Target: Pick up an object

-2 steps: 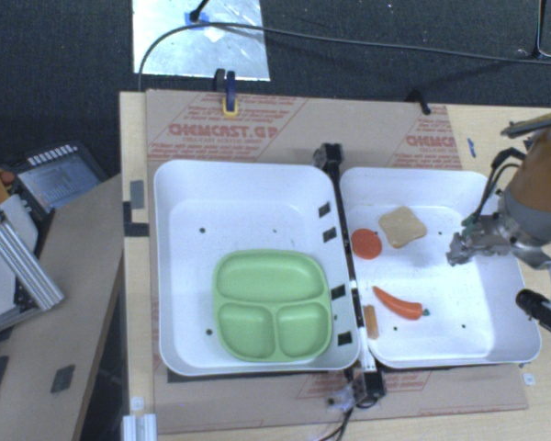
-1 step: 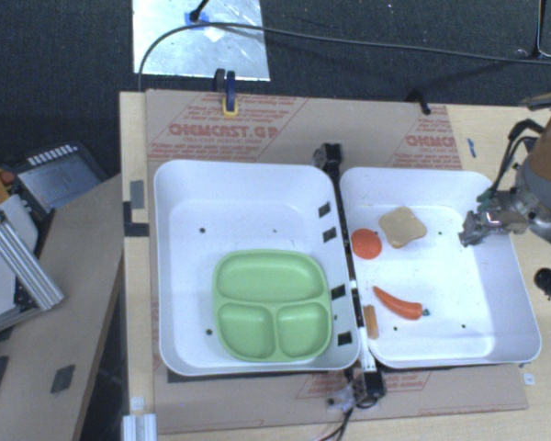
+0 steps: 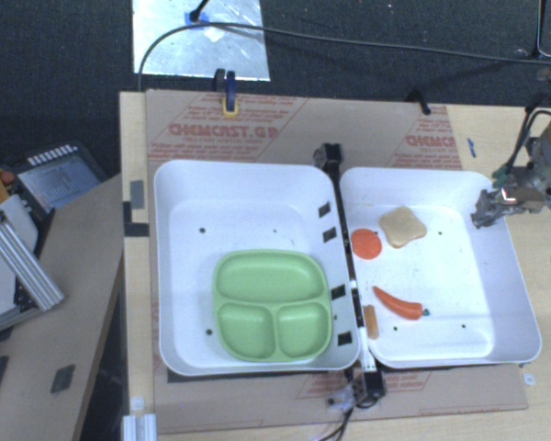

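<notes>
The grey two-finger pincer (image 3: 485, 211) (its opening impossible to judge) hovered at the right white bin's (image 3: 510, 274) far edge, apart from the tan bread-shaped slice (image 3: 402, 226) inside.

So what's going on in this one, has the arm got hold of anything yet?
Not yet. The gripper sits at the right bin's far right edge with nothing visibly between its fingers. The pickable things lie in that bin: a tan bread slice, a red disc, an orange-red pepper and a small brown piece by the divider. The left bin holds a green divided plate, untouched.
</notes>
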